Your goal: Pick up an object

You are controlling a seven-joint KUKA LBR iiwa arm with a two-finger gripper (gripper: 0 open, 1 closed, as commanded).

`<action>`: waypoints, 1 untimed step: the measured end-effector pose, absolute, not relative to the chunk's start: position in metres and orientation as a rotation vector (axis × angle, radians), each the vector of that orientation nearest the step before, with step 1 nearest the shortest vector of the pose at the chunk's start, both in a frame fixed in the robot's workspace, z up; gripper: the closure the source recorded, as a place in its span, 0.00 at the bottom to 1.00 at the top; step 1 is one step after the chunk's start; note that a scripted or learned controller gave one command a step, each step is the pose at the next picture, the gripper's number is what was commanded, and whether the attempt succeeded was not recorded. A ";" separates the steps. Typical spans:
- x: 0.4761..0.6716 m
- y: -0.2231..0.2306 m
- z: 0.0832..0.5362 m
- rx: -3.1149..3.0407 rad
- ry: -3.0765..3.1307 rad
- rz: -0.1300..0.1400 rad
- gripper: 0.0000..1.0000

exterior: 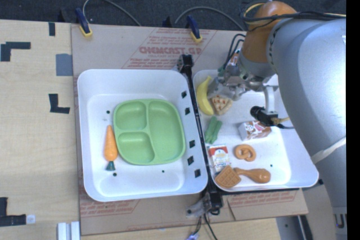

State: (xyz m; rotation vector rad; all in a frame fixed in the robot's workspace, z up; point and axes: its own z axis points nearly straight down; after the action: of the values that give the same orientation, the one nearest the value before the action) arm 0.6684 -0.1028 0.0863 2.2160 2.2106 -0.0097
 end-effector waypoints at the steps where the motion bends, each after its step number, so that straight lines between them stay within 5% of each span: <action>1: 0.668 -0.102 0.086 2.215 2.210 -0.011 0.00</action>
State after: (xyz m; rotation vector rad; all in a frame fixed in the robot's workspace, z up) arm 0.6684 -0.1024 0.0862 2.2150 2.2102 -0.0109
